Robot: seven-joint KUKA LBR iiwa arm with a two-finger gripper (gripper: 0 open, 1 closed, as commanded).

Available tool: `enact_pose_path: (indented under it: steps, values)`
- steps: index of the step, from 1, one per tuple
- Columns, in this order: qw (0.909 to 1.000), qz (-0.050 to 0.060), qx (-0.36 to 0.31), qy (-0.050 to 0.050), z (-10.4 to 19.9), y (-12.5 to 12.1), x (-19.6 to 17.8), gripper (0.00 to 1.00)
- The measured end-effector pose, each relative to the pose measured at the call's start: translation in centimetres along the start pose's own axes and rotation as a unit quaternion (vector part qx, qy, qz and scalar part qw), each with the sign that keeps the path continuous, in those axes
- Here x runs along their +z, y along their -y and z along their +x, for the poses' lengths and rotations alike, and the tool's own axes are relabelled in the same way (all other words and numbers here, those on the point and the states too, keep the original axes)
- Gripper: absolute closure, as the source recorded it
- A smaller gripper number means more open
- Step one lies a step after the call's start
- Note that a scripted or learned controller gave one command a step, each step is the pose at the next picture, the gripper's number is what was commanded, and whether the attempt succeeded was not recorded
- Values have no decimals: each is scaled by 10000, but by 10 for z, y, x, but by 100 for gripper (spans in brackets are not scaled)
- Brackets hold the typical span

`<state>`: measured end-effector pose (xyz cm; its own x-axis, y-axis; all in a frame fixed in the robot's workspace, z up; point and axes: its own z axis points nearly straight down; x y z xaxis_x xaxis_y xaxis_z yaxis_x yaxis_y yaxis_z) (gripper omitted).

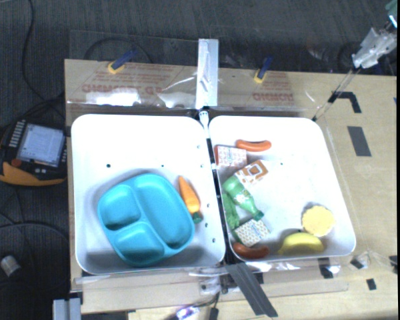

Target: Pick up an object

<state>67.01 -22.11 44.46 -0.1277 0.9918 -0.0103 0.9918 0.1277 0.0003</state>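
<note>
With the gripper [375,45] parked above the right bin [333,172], its state unclear, the isolated yellow lemon [317,220] looks easiest.

White bins [139,127]. Left bin: blue divided tray [145,217], orange carrot [189,195]. Right bin: green bottle [238,199], red-orange sausage [253,145], yellow banana [301,243], yellow round piece [317,220], red-white patterned boxes [231,156]. Tan bench [377,179].

Two white bins below me, side by side on the bench.
The left bin [87,152] holds a blue divided plate [143,217] with a carrot [189,195] at its right edge — the right bin [320,159] holds a hot dog [253,145], green bottle [238,199], small cartons, a banana [300,243] and a yellow round fruit [317,220].
</note>
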Motion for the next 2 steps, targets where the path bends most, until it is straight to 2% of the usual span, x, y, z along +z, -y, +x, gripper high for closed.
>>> enact_pose_path:
  steps: [1, 2]
  values:
    - [10000, 2, -2, 27, 0, -1, -10, 100]
    - [9992, 10, 403, -48, 41, -4, 11, 100]
